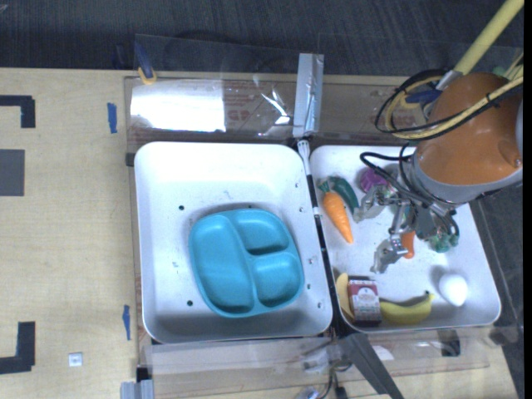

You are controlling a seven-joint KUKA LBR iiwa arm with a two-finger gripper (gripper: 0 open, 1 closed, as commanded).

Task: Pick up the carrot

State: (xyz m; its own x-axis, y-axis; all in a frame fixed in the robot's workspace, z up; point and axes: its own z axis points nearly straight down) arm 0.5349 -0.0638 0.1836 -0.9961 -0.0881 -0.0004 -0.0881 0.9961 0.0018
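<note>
We see carrot (337,215) in right bin (482,260), close to left wall, green top by its upper end. Open white floor just right of it. Gripper (391,252) near, fingers pointing down; we cannot tell how open.

One fixed overhead camera looks down slantwise on both bins (158,173)

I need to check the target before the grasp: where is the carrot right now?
The carrot lies in the right bin, near its left wall toward the back, beside a green item and left of the gripper.
</note>
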